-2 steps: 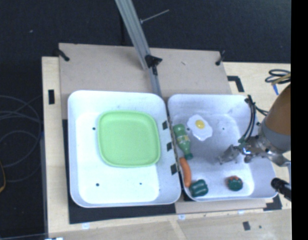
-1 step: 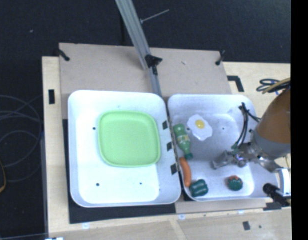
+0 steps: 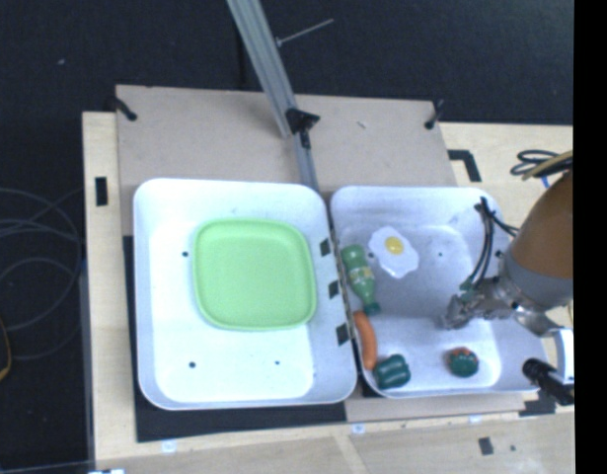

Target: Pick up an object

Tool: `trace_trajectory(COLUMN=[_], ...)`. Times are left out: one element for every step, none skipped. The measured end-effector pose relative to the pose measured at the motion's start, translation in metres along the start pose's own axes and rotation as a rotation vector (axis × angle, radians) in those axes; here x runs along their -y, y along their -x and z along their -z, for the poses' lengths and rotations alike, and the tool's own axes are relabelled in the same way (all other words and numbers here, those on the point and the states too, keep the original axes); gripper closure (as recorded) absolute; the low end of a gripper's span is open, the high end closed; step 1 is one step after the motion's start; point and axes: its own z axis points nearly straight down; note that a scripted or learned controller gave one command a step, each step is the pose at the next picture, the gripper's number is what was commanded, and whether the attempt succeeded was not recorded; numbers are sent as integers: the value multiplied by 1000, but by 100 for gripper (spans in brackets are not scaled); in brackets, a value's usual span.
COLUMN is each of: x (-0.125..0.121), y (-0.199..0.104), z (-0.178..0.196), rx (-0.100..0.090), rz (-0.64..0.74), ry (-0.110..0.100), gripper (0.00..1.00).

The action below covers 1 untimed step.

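Observation:
The right bin holds a fried egg toy, a green bottle-shaped toy, an orange carrot, a dark green piece and a round green-and-red toy. My gripper hangs low over the right part of this bin, above and just beyond the round toy, with no object seen between its fingers. The arm's orange band rises at the right edge.
The left bin carries a light green square plate. A grey metal pole slants down to the seam between the bins. Cables lie at the right of the bench.

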Motion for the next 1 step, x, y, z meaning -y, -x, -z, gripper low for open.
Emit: trace_trajectory(x=[-3], y=[1], z=[63], rx=[1], rz=[2], ry=[2], gripper=[100])
